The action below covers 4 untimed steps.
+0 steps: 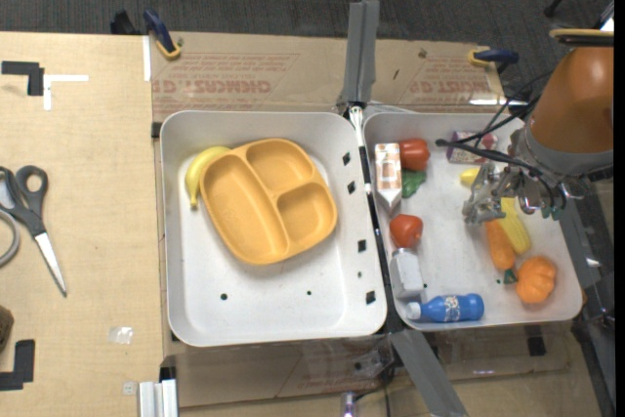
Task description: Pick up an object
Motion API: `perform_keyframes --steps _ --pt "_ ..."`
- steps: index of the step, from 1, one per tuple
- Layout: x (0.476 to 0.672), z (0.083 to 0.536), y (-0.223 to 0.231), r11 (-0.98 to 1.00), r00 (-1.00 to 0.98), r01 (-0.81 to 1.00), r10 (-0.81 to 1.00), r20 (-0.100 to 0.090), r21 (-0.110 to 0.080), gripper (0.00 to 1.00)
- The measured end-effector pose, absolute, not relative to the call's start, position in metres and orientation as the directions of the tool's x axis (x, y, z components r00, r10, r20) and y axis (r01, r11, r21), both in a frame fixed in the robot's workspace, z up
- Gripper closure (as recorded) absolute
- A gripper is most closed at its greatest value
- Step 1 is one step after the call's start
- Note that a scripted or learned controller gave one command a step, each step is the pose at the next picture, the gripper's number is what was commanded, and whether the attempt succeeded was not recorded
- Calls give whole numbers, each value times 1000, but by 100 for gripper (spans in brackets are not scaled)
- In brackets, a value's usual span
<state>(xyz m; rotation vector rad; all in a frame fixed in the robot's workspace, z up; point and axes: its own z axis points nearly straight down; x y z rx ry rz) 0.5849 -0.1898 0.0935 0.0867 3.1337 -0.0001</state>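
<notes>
Nothing is lifted yet. My jaws (485, 202) hang low in the right bin (571, 308); I cannot tell their opening. Corn (515, 231) and carrot (499, 247) lie just beside them, ungrasped.

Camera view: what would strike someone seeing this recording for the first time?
The big orange divided plate in the left bin, with a banana tucked against its left edge. Next, the right bin crowded with toy food, a small pumpkin and a blue bottle near its front, while the arm's tool hangs over it.
</notes>
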Motion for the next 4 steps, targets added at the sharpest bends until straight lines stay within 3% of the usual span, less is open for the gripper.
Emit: perform_keyframes --steps 1,2,3,4 --pt "585 94 -190 998 -998 55 55 -7 0 0" --pt "587 104 -189 999 -998 53 53 -13 -1 100" --pt "587 104 -189 999 -999 53 53 -13 -1 0" --pt "548 92 -211 989 -989 147 147 -2 1 0"
